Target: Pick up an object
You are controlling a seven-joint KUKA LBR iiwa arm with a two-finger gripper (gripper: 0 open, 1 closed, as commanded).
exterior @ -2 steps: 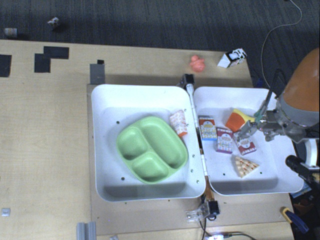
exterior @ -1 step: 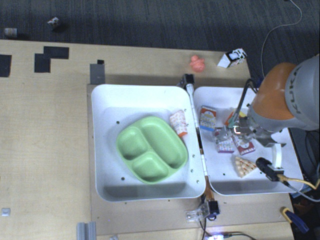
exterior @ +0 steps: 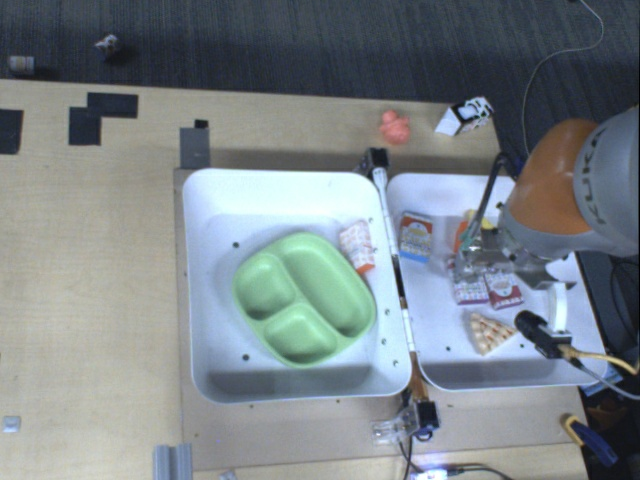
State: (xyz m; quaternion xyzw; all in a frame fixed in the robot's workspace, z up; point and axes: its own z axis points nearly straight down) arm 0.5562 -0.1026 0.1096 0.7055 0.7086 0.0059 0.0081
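Green plate [exterior: 300, 298], three compartments, sits in the middle of the left bin [exterior: 200, 268], and it has company: a small red-and-white sachet [exterior: 357, 245] lies just off the plate's upper right, close to the bin's right wall.

Over to the right bin [exterior: 440, 363] now. The arm [exterior: 555, 193] comes in across that bin's right edge, orange band showing above the wrist, and the gripper [exterior: 472, 263] hangs over the middle of the bin. Open or closed? Can't tell from up here, and no object shows in its grip.

Just on the near side of it lie two red packs [exterior: 487, 290], side by side, touching or very nearly. Whether the gripper touches them can't be made out. Towards the bin's near edge, close to the packs, there's a tan wedge [exterior: 490, 330] with a criss-cross surface. Towards the far-left corner a box [exterior: 415, 236] in red, white and blue lies flat. Between it and the gripper an orange piece [exterior: 463, 233] pokes out, partly covered by the gripper.

Out on the bench [exterior: 90, 298], beyond the bins' far edge, sit a pink lump [exterior: 395, 126] and, a little to its right, a white-and-black thing [exterior: 465, 115], both well apart from everything in the bins.
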